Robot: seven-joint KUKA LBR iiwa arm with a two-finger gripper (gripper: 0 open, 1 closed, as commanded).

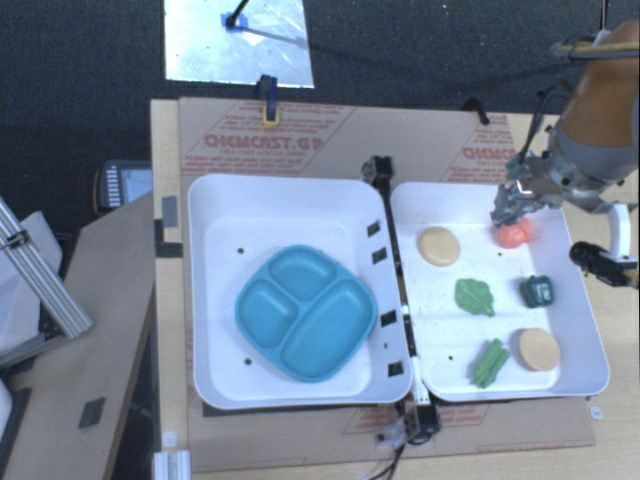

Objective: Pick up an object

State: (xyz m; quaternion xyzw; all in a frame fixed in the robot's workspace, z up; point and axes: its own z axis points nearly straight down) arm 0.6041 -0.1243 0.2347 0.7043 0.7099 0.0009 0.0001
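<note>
The arm (600, 108) comes in from the right and its fingers (512, 208) hang low over the far corner of the right bin (570, 268). The fingers are dark and bunched together against the bin floor, and I cannot tell how wide they stand or whether anything sits between them.

Just beneath and touching the fingers in the view lies a small pink-red object (515, 234), partly covered by them; whether it is gripped cannot be told. To the left of the fingers and a little nearer the camera lies a pale tan disc (438, 246). Nearer still, below the fingers, a green leafy piece (475, 296) rests on the bin floor, with a small dark green block (537, 290) to its right. Furthest from the fingers, at the near side of the bin, lie a long green piece (490, 362) and a second tan disc (538, 349), just beside each other.

Well to the left of the fingers, the left bin (215, 228) holds a blue divided plate (305, 313). Both bins sit on the worktop (320, 133).
</note>
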